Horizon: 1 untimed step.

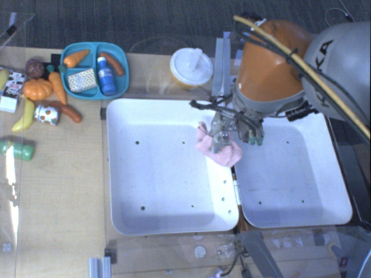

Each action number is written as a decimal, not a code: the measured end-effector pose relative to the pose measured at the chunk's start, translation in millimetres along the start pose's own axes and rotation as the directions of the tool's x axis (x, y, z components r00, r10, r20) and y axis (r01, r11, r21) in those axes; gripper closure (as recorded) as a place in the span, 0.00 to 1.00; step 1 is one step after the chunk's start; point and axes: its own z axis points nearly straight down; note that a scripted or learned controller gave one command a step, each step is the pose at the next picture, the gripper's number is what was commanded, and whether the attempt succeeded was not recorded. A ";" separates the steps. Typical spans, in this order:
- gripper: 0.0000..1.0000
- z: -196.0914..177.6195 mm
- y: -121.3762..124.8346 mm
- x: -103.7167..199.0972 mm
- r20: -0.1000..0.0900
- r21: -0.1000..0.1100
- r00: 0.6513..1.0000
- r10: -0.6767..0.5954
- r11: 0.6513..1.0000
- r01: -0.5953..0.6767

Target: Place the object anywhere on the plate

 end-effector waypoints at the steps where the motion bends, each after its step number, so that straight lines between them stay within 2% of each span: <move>1: 1.00 0.7 39.7 40.2 0.000 0.000 1.000 -0.001 1.000 0.001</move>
